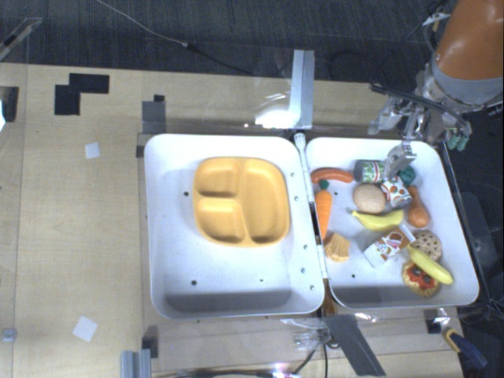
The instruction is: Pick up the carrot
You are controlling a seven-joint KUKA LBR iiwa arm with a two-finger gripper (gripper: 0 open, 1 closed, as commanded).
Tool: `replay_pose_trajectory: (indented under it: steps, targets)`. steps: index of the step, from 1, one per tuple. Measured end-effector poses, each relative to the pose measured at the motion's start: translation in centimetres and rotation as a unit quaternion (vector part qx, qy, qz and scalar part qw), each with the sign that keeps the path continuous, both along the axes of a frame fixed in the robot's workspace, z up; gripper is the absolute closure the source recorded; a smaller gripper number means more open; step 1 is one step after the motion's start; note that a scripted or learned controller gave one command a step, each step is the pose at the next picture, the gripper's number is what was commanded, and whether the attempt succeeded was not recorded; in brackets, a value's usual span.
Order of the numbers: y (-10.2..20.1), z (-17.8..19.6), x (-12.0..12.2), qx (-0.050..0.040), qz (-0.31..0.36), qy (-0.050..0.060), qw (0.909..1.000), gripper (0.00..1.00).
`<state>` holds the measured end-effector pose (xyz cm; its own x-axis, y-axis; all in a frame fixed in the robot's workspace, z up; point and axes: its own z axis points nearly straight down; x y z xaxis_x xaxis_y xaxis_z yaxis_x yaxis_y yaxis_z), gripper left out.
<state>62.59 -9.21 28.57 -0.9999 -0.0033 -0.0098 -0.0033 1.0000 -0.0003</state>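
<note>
The carrot (323, 213) is orange with a green top and lies lengthwise along the left wall of the right bin (465, 235), close to the divider. My gripper (402, 156) hangs over the far right part of that bin, above a small can (367, 170) and a red-and-white carton (394, 192). It is well to the right of the carrot and further back, with nothing seen in its grasp. The grey and orange arm (470, 30) reaches in from the upper right.
Around the carrot lie a red sausage (332, 176), a brown roll (369, 198), a banana (379, 220) and a yellow wedge (338, 247). Further right are a cookie (426, 244), a second banana (431, 267) and another carton (385, 247). A yellow divided plate (240, 201) sits in the left bin (169, 235).
</note>
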Motion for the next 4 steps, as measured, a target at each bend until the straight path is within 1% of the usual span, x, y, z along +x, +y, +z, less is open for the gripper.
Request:
replay_pose_trajectory:
  steps: [1,2,3,4]
  targets:
    - [1.0,-9.7,-6.8,0.0004,0.034,0.004,0.9994,0.00]
    - [0.7,-19.5,-6.6,-0.0017,0.089,-0.004,0.9960,0.00]
    - [0.8,-18.3,-6.3,-0.0024,0.092,-0.008,0.9957,1.00]
    - [0.8,-18.3,-6.3,-0.0022,0.092,-0.008,0.9957,0.00]
